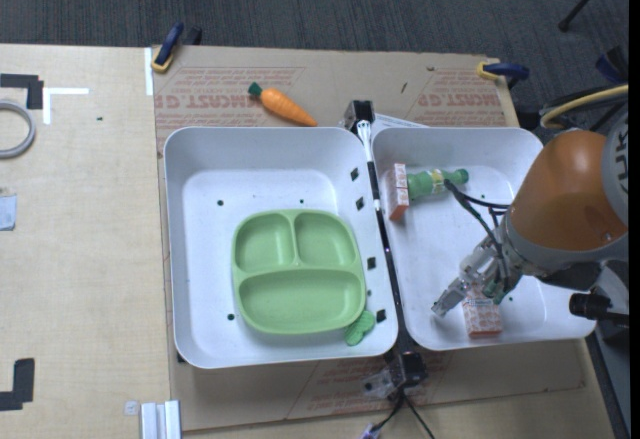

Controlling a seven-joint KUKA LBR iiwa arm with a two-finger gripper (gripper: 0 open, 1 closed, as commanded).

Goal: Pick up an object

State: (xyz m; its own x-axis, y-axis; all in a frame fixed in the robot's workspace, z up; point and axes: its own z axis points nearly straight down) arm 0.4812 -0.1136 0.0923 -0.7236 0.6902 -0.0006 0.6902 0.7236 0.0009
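The right bin (420,152) has lots of bare white floor in its middle. A green bottle (436,182) and a small box (399,189) crowd its far left corner. A pink box (483,318) sits near the front wall, just beside the end effector (470,292). In the left bin (190,227), a big green divided plate (298,272) takes up most of the floor. A green lump (361,327) blocks the front right corner.

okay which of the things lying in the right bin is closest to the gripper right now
The small pink-and-white box near the right bin's front wall, right beside the gripper. The green bottle and other small box lie by the back wall.
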